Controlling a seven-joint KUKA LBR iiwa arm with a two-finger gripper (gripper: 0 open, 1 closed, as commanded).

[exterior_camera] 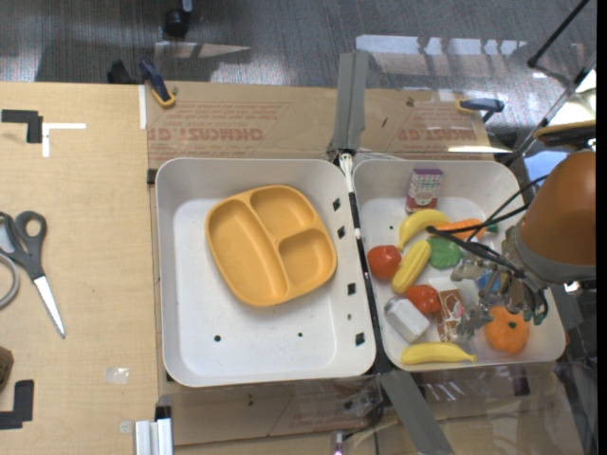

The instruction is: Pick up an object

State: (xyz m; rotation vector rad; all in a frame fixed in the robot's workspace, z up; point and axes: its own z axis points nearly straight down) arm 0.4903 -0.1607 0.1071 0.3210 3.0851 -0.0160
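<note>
Your pincer (479, 301) hangs low over the right bin (379, 254); whether it is released or clenched you cannot tell. Judge this as the approach, nothing lifted yet. Just right lies a round, smooth orange (507, 334); below-left a curved, glossy plastic banana (438, 354). Next you need a centred descent.

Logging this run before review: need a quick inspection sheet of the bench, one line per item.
Surface: two white bins side by side, left bin, right bin, on cardboard.
Job's things: right bin holds two bananas, tomato, orange, small jar, other toy food.
Clutter: yellow divided plate in left bin; scissors on the bench.
Claw: claw low over right bin; finger state unreadable.
Cables: black cables near the wrist.
Surroundings: grey floor beyond the bench.
</note>
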